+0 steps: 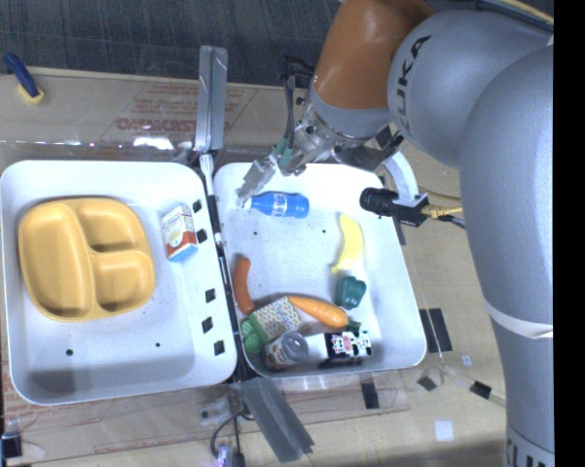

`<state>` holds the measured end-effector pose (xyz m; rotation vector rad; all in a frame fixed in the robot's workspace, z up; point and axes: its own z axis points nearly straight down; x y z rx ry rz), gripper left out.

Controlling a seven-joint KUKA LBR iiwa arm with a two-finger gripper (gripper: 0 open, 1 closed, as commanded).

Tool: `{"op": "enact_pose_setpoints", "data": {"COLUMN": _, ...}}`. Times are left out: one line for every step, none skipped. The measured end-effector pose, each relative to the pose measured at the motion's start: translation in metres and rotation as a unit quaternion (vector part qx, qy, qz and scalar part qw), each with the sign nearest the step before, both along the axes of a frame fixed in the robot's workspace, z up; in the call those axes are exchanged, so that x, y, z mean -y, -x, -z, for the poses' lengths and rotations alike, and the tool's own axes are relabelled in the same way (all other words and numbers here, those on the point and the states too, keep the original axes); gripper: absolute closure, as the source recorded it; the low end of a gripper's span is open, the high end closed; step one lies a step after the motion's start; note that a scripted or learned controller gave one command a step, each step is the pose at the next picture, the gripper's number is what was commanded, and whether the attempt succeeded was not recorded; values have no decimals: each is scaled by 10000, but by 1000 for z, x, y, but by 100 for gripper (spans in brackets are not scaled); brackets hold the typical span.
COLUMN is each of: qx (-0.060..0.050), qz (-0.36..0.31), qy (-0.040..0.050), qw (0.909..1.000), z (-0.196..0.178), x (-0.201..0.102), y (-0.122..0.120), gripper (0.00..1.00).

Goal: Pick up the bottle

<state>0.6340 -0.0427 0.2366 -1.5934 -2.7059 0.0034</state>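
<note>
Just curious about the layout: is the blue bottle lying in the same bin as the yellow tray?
No, the blue bottle lies in the right bin, the yellow tray in the left.

bright even overhead light, soft shadows (slightly grainy), glare on bins [97, 178]

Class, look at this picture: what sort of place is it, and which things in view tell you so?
Probably a robot lab's test bench: a grey arm reaches over two white bins, one holding a blue bottle and toy food, on taped cardboard.
</note>
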Motion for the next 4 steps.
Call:
{"op": "enact_pose_setpoints", "data": {"qx": 78, "qz": -19, "qy": 5, "qw": 10000, "z": 125, "x": 54, "y": 1, "gripper": 0}}
{"op": "enact_pose_setpoints", "data": {"qx": 25, "qz": -26, "qy": 4, "qw": 10000, "z": 120, "x": 55, "y": 3, "gripper": 100}}
{"op": "enact_pose_setpoints", "data": {"qx": 11, "qz": -735, "qy": -4, "qw": 9973, "z": 44, "x": 29, "y": 40, "gripper": 100}}
{"op": "enact_pose_setpoints", "data": {"qx": 16, "qz": -1741, "qy": 4, "qw": 9847, "z": 66, "x": 169, "y": 44, "gripper": 100}}
